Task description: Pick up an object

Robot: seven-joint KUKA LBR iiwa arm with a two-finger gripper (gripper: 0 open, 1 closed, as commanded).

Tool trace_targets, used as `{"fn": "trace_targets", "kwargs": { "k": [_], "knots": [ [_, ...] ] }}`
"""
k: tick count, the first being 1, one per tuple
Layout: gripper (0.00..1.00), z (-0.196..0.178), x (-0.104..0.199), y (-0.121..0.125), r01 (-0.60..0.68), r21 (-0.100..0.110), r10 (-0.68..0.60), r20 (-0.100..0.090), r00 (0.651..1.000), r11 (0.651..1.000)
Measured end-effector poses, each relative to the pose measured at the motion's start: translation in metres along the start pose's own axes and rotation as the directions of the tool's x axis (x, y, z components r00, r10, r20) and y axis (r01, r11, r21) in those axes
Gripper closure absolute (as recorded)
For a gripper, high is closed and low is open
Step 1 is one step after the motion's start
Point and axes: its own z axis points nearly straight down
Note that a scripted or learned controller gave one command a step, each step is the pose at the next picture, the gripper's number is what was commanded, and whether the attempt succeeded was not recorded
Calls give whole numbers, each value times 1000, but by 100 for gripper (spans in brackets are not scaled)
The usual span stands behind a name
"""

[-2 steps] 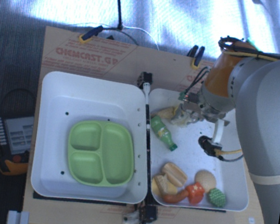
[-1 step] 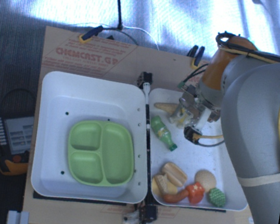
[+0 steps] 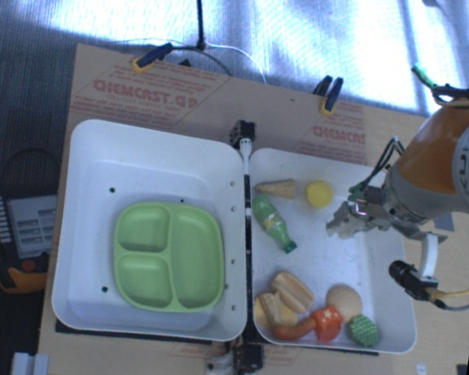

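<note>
While the left bin (image 3: 97,161) holds 1 green tray (image 3: 169,256), the right bin (image 3: 334,255) holds food toys — a lemon (image 3: 319,194), hot dog (image 3: 289,290), tomato (image 3: 328,322). Near the divider lies a green bottle (image 3: 273,224), its cap toward lower right. The gripper (image 3: 345,222) hovers beside the lemon, fingers parted, holding nothing.

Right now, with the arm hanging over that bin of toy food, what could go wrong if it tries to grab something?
The gripper hangs over bare floor of the right bin, beside the yellow ball, so it could close on nothing. The ball is round and may roll away if nudged. The food pile in the near corner is tightly packed against the wall, so a grab there may catch two pieces or slip off.
</note>
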Motion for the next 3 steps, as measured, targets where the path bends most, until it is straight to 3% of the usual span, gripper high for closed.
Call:
{"fn": "trace_targets", "kwargs": {
  "k": [1,2,3],
  "knots": [
    [0,0,1,0,0,0,0,-1,1000,1000],
    [0,42,61,15,-9,-4,9,5,1000,1000],
    [0,58,39,-23,285,-17,-285,5,958,958]
  ]
}}
